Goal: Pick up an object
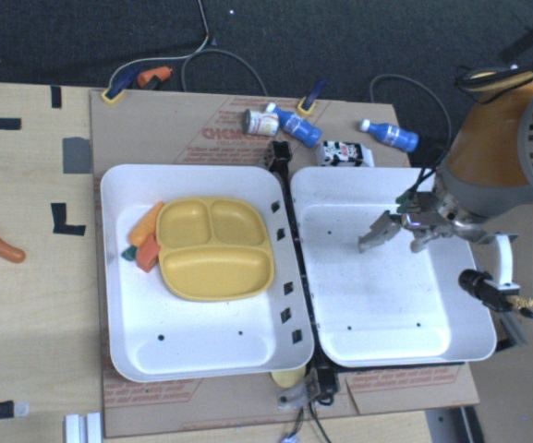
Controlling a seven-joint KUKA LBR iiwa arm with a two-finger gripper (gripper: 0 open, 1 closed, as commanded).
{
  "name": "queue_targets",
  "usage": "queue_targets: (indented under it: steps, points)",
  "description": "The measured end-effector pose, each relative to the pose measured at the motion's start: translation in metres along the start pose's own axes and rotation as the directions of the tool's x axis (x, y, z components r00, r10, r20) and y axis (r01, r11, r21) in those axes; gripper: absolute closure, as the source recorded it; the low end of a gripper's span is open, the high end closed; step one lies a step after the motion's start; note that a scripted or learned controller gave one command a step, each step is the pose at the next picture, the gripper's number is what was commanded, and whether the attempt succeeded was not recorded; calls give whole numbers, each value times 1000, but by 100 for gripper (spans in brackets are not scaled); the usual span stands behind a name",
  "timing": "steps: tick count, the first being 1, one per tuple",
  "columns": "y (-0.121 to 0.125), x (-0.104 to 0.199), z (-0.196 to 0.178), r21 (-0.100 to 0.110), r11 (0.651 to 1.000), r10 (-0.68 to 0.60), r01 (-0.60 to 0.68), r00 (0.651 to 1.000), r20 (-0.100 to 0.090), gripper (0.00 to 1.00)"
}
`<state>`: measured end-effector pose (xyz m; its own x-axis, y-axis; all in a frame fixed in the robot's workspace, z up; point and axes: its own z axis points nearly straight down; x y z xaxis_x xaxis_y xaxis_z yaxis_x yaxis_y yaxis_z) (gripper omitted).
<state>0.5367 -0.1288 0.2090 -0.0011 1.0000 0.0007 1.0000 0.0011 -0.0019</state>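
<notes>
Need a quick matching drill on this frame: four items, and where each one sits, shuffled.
Items:
1. yellow divided plate
2. gripper
3. orange sausage toy
4. blue bottle

Places:
A. on the bench, left of both bins
B. above the right bin
C. on the cardboard behind the right bin
D. in the left bin

Pairs: 1-D, 2-B, 3-A, 4-C

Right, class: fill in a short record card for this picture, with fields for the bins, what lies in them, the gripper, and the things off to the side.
left bin: holds a yellow divided plate and a toy carrot at its left edge
right bin: gripper above it
gripper: open, holding nothing
behind the bins: two blue bottles
far left of bench: toy sausage
</notes>
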Motion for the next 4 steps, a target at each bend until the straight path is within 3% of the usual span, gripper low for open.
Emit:
queue_targets:
  steps: [1, 2, 3, 4]
  points:
    - [61, -93, 50, -3, 1000, 4, -4, 1000, 5, 0]
    - [-58, -78, 123, 5, 1000, 5, -5, 1000, -1, 0]
    - [20, 1, 122, -10, 1000, -7, 7, 1000, 4, 0]
    - [65, 34, 122, -7, 1000, -3, 4, 1000, 4, 0]
